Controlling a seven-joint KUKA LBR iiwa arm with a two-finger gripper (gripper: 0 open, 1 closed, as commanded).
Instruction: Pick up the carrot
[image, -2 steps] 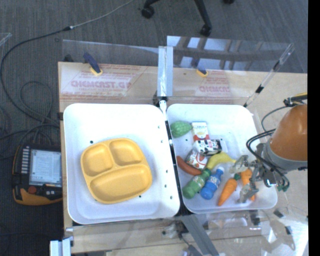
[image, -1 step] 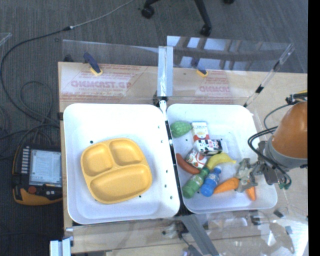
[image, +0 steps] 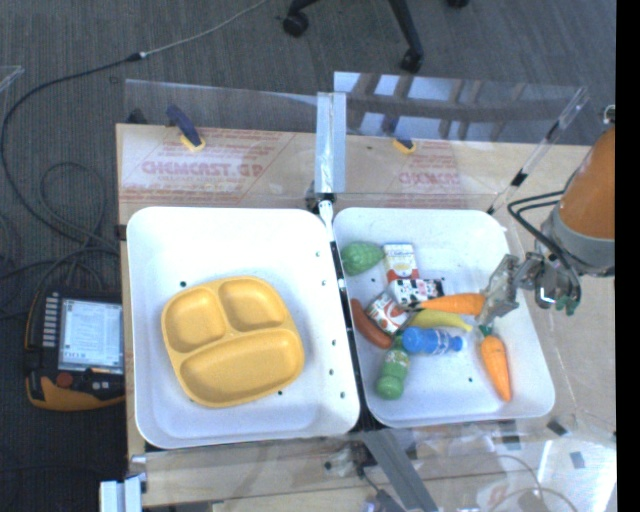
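Now the hand (image: 497, 293) hovers low in the right bin (image: 520, 395), fingers spread and grasping nothing; one carrot (image: 496, 367) lies just below it; another carrot (image: 455, 304) lies just left, beside a banana (image: 443, 320).

It looks like a robotics lab: grey carpet (image: 60, 60), loose cables (image: 70, 75), a teach pendant (image: 78, 350), an office-chair base (image: 370, 20).
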